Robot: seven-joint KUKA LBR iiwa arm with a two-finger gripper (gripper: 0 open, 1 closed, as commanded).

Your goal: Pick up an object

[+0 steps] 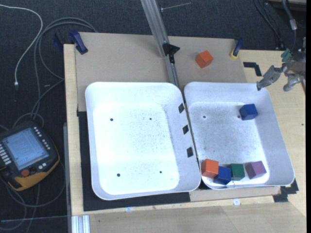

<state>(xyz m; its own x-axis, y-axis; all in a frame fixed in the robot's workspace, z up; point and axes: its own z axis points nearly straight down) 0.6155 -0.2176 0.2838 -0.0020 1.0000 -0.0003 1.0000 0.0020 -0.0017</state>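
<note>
The blocks are small, matte, hard-edged cubes, six in all. Four crowd the right bin's [277, 130] near rim at about six o'clock: an orange block [210, 168], a blue block [223, 174] touching it and slightly nearer the rim, a green block [237, 171] just beside that, and a purple block [255, 169] at the end of the row. A second blue cube [248, 111] sits alone, well apart from them, toward one o'clock of the same bin's floor. A second orange cube [204, 58] lies outside both bins on the bare tan board [121, 57], at twelve o'clock from the right bin. The gripper [277, 78] hangs at the right bin's two o'clock corner, above its rim, two pale metal fingers spread apart with nothing between them. Both bins are shallow white trays with rounded corners and faintly speckled floors; the left bin [97, 130] has four dark dots on its floor. Between the bins at twelve o'clock a ribbed aluminium bar [153, 13] slants up and away. Two blue clamps [77, 41] grip the board's far edge. On the dark carpet at nine o'clock lies a grey-and-orange pendant [26, 154] with its cables.
</note>
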